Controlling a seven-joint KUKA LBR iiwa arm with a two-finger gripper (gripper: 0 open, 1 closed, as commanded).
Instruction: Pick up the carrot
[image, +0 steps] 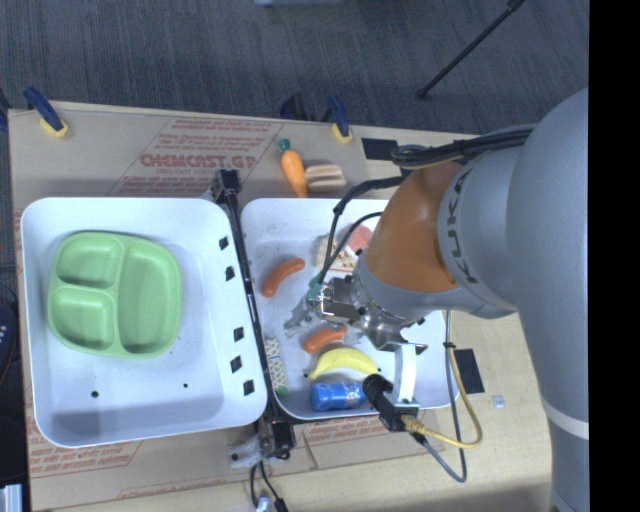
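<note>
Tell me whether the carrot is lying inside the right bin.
No. The carrot lies on the cardboard beyond the right bin, beside a tan block.

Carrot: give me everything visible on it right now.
The carrot is a small orange toy-looking piece with a green tip at its upper end, smooth like plastic. It lies on the cardboard-covered bench outside the bins, just above the right bin's top edge, tilted a little, green end pointing away. A tan block-shaped item sits right beside it, apparently touching. The gripper is down inside the right bin, well away from it.
</note>
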